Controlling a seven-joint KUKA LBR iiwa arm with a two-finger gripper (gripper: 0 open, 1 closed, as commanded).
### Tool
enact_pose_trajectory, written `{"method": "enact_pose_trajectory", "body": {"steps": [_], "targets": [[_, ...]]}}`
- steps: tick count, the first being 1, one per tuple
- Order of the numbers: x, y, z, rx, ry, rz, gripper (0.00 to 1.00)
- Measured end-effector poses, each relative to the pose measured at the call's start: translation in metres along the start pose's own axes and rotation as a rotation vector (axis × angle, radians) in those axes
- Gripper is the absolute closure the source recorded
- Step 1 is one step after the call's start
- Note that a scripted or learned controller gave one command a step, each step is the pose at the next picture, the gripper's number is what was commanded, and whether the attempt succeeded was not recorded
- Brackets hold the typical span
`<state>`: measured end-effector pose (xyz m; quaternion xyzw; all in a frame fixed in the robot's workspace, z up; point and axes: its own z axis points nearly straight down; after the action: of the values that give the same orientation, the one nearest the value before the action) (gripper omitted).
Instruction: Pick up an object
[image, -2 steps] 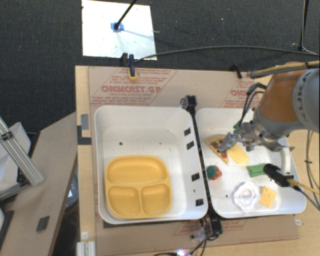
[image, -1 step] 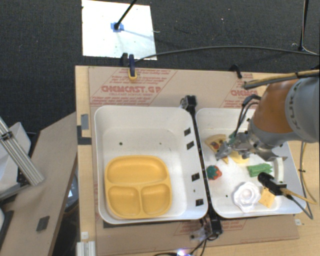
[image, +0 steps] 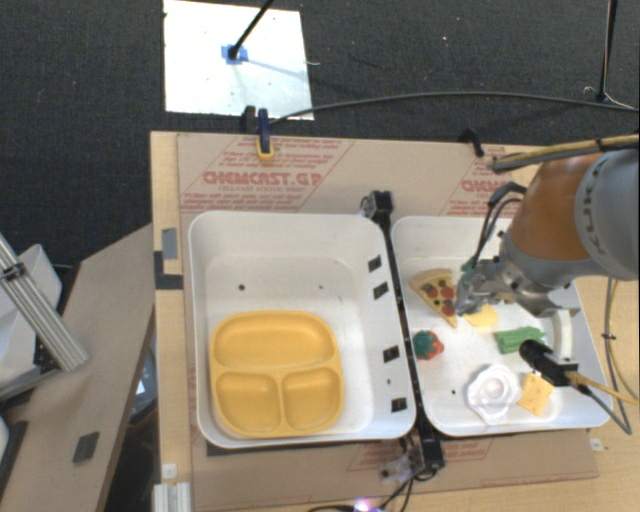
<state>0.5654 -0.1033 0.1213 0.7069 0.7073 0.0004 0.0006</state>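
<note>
Brown bench board (image: 300, 170) carries two white bins; gripper (image: 468, 292), grip state undeterminable, hovers in right white bin (image: 440, 235) beside triangular pizza-slice toy (image: 436, 290).

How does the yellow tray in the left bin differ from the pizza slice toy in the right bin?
The yellow three-compartment plastic tray is large, rounded and plain yellow; the triangular toy pizza slice is small, wedge-shaped and dotted with red toppings. The tray sits far from the arm; the pizza slice lies right beside the gripper. Both lie flat in white bins.
</note>
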Motion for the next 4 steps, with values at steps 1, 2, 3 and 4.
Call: {"method": "enact_pose_trajectory", "body": {"steps": [1,2,3,4], "targets": [[0.009,0.007,-0.050,-0.005,0.000,-0.004,1.00],[0.010,0.003,-0.113,-0.007,-0.001,-0.004,1.00],[0.010,0.004,-0.117,-0.002,0.000,-0.004,1.00],[0.067,-0.008,-0.105,0.001,0.002,-0.009,1.00]]}}
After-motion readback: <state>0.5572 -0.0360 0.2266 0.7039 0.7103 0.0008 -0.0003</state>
